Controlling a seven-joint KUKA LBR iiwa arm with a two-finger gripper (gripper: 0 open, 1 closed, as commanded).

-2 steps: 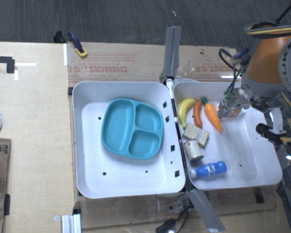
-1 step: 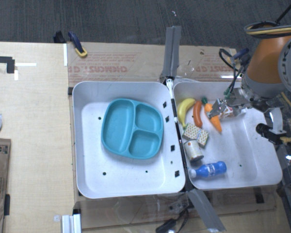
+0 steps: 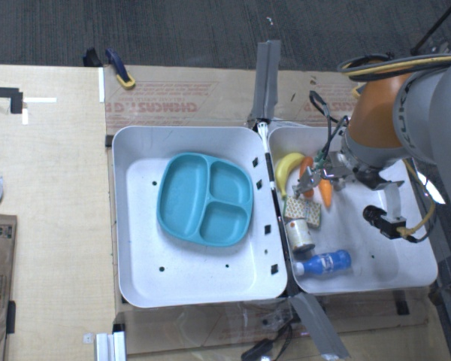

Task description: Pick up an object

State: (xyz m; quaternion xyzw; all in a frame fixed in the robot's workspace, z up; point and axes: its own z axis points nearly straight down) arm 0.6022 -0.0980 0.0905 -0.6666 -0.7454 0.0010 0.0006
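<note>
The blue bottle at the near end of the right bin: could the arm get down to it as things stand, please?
Probably yes. The blue bottle lies on its side with nothing on top of it; a can sits just beside it, and the gripper hovers farther back over the banana and carrot.

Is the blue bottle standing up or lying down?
Lying down. The blue bottle rests on its side on the floor of the right bin, its white cap pointing toward the left bin.

Arm (image 3: 428, 119) is cut off by the right edge; carrot (image 3: 325, 192) and banana (image 3: 287, 170) are partly hidden by the gripper (image 3: 310, 180).
</note>
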